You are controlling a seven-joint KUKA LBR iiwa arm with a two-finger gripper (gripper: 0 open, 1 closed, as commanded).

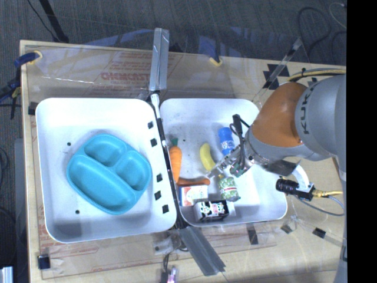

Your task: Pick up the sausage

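Your gripper point(227, 165) hovers low in the right bin point(266, 208) — whether it's parted or closed, I cannot tell — and the sausage point(193, 182) lies ungrasped beside the carrot point(175, 163).

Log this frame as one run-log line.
arm: over right bin | gripper: low among items, near banana | sausage: lying free beside carrot | grasp: not yet

Even, fairly bright light falls from above. The two white bins point(94, 111) come close to washing out, with soft grey shadow along their inner walls. The blue tray point(109, 173) casts a faint shadow. Clear sheeting at the surface's point(70, 58) far edge shows pale glare. Detail is soft and grainy throughout; the surrounding floor point(194, 10) is dim.
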